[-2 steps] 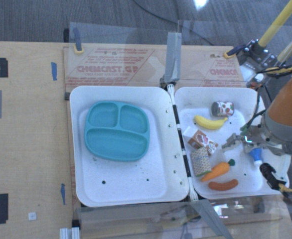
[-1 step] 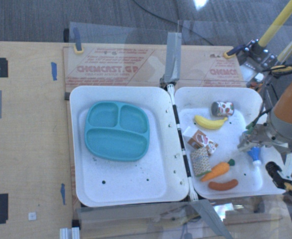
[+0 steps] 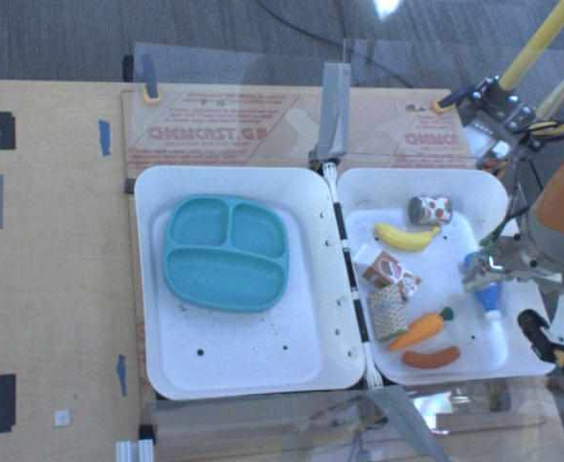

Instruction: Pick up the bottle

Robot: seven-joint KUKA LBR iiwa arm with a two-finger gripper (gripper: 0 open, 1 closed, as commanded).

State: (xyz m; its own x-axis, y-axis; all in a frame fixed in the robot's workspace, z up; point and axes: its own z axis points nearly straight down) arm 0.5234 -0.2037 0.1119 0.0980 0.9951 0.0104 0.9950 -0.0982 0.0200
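Lying at the right side of the right bin [image 3: 455,186], the blue-and-white bottle [image 3: 489,296] sits under the gripper [image 3: 484,272], apparently not yet lifted; whether it is gripped I cannot tell. A carrot [image 3: 419,330] lies to its left.

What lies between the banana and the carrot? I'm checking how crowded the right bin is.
In the camera view, a small brown-and-white carton lies left of the line from banana to carrot; the rest is bare bin floor.
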